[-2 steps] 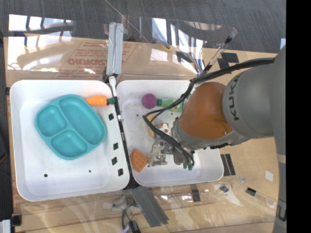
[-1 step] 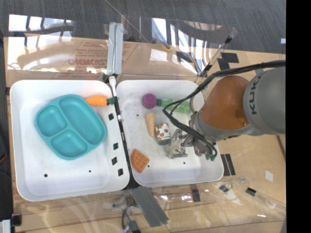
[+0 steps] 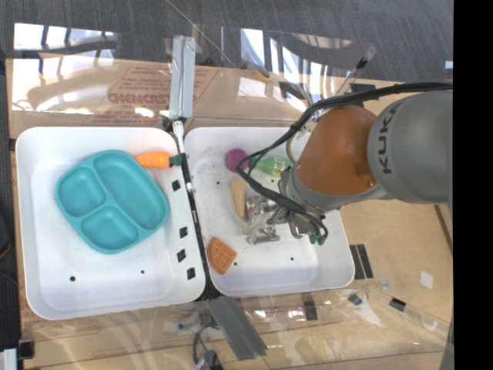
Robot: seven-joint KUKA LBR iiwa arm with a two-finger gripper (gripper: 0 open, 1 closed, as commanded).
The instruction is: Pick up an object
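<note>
Looks like the reach-down step of the pick, with the gripper (image 3: 266,228) set low inside the right bin (image 3: 335,272) at the end of the grey arm (image 3: 408,153). Cannot tell how far open the gripper is, nor see anything plainly in its hold; too much metal and cable tangled together at that spot to judge. Lies just beside the tan wedge (image 3: 239,196), perhaps touching its lower end, which makes that the likeliest target. Farther up the same bin: a purple ball (image 3: 236,159) and a green item (image 3: 271,165), partly tucked under the wrist. Near the front left corner, well apart from the gripper: an orange waffle piece (image 3: 222,254). Over in the left bin (image 3: 31,284), out of play for now: a teal divided plate (image 3: 112,199) and an orange carrot (image 3: 152,159) at its upper edge. Next, by this reading: settle squarely over the wedge, close firmly on it, then lift straight up. Calls for care, since a thin, flat-lying wedge could easily slide aside or slip free on the way up.
</note>
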